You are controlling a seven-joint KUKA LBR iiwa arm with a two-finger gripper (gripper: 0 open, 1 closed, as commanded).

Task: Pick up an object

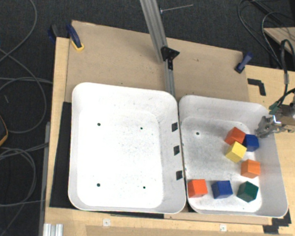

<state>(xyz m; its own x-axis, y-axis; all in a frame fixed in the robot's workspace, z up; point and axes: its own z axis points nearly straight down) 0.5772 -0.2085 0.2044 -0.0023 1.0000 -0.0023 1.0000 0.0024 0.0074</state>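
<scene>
Plainly, in the camera view the light wooden bench (123, 234) carried two shallow white plastic bins side by side, and the work was at its approach step, with nothing yet lifted. The left white bin (77, 133) lay bare of blocks, showing a few dark dots on its floor. The right white bin (211, 111) held all the candidates: an orange-red cube (235, 135) touching a small blue cube (251, 142) at the upper right, a yellow cube (235, 152) tilted just below them, an orange cube (251, 168) a little lower, and along the near wall a row of a second orange-red cube (198, 187), a second blue cube (222, 189) and a dark green cube (247, 191). The grey metal gripper (267, 126) reached in from the right edge, over the upper right corner of that bin, just beside the small blue cube and above it in the picture. How far apart its jaws stood I could not tell, as the tip was small and blurred; no block showed between them. A grey aluminium strut (156, 31) slanted down to the gap between the bins, and loose black cables (15, 73) lay on the dark floor to the left. By my judgement the nearest targets were the small blue cube and the orange-red cube beside it. Because those two touched, the next move would call for centring over one block alone, descending straight, and closing across its free faces so that the neighbour was not nudged or caught.
</scene>
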